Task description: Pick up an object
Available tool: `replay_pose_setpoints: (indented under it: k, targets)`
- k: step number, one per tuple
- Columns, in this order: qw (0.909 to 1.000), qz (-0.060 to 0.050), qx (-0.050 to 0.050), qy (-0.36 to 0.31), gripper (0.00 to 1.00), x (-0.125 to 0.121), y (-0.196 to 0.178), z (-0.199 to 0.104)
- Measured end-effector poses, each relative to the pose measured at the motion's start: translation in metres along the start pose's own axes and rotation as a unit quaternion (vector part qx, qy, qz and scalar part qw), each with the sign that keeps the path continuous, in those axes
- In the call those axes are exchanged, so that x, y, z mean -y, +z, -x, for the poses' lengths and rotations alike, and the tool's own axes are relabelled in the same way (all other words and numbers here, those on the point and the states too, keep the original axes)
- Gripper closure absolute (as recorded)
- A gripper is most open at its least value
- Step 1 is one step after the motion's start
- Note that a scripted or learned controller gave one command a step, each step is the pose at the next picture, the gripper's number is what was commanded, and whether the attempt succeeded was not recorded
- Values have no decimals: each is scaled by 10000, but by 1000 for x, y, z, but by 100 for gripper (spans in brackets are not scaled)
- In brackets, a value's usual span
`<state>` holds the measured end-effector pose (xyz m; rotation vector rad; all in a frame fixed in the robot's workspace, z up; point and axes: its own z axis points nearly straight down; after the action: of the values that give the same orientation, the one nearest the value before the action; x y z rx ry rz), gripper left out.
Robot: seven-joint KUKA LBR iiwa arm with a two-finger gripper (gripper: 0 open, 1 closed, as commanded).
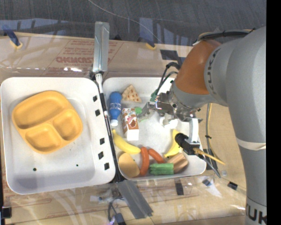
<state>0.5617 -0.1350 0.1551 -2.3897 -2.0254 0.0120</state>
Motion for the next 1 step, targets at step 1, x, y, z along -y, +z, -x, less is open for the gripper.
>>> replay_pose_setpoints:
  k: [1]
  targets:
    - [9936,91,7,1126,0,-65,59,-53]
